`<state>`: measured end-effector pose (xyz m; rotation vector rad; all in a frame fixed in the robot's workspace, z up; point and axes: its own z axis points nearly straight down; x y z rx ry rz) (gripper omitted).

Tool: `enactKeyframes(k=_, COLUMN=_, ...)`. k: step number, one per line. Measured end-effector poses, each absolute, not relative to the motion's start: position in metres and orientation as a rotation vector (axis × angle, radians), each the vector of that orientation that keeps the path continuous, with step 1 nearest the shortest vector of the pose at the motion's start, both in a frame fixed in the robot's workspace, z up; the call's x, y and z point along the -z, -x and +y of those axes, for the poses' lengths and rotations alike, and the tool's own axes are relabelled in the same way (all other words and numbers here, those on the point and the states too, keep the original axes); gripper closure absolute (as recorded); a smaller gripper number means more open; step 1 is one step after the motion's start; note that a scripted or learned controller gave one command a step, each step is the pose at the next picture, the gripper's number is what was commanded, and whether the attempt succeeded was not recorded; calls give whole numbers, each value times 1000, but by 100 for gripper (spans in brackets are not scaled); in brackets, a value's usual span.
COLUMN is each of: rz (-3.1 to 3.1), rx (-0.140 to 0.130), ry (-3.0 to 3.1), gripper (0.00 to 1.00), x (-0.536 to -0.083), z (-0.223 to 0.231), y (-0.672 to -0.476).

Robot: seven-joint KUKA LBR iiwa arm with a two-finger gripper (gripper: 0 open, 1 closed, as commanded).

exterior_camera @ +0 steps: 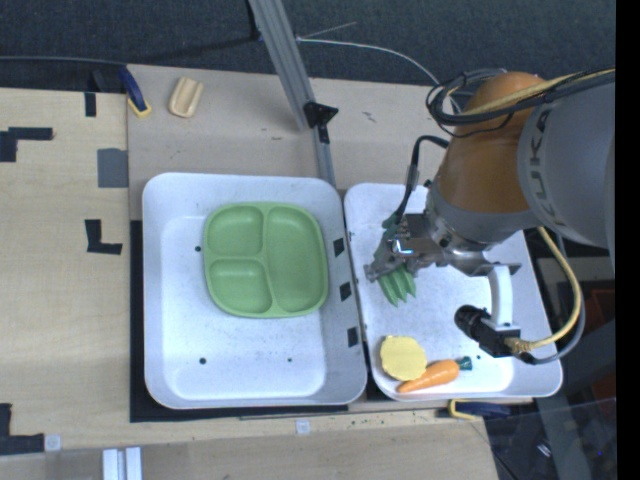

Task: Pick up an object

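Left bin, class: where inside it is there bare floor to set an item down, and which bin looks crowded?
In the left bin, bare floor lies in front of the green divided plate, toward the near rim, and in a narrow strip along its left wall. The right bin is crowded: gripper, green toy, yellow piece and carrot.

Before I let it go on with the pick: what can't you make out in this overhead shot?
- Gripper fingers: camera view, the arm's wrist hides them; open or shut unclear.
- Green ridged toy in the right bin: upper part under the gripper; gripped or merely touched unclear.
- Right bin's far right side: covered by the arm.
- Yellow piece and carrot: too small to tell whether they touch.
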<state>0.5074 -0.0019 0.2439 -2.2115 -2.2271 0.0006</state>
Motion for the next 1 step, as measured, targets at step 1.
enactKeyframes(k=1, rz=-2228, rx=-1, ry=2211, gripper=100, x=-247, z=49, y=-514)
